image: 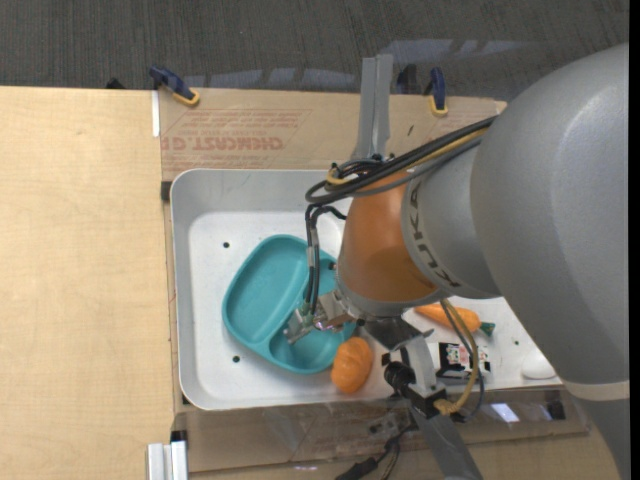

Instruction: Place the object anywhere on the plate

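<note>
Arm w/ orange band over white bin (200, 268); hand (312, 323) at teal oval plastic plate (262, 293), grip state can't tell; orange round fruit (351, 365) beside plate, carrot (448, 316) nr

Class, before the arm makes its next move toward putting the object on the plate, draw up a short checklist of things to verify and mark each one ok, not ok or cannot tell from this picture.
1. Plate lies flat in the white bin, with bare teal surface free on its left: ok.
2. Orange round object is on the plate: not ok; it sits at the plate's lower right edge, beside the rim.
3. Tool holds the object: cannot tell; the wrist hides it.
4. Carrot lies apart from the plate, to its right: ok.
5. Path above the plate is free of other items: ok.
</note>
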